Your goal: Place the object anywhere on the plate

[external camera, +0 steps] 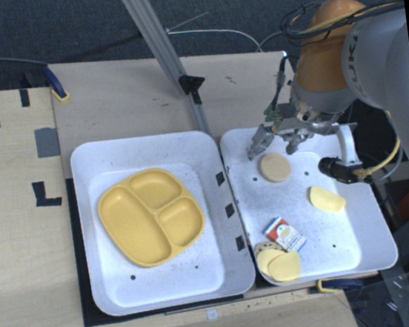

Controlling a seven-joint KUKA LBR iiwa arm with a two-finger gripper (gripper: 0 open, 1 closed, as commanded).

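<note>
1. A round tan disc (274, 168) is seen lying flat on the floor of the right bin (365, 250), directly under the gripper (274, 143).
2. The gripper fingers are spread wide, one to each side of the disc, and nothing is held between them. Whether the fingertips touch the disc cannot be told.
3. The yellow plate (150, 215), with three compartments, is placed in the left bin (91, 211), well apart from the gripper, on the side away from the arm.
4. A yellow oval piece (327, 199) is found in the right bin, near the gripper, lower in the picture and toward the arm side.
5. A small red and white packet (284, 234) lies further down from the gripper, close to the front of the same bin.
6. Two pale yellow round pieces (279, 263) are seen just below the packet, overlapping, at the front rim of the bin.
7. The grey arm (376, 46) with its orange band (323, 42) is seen above and to the right of the gripper.
8. A grey metal bar (153, 31) crosses the bench at a slant, up and left of the gripper.
</note>
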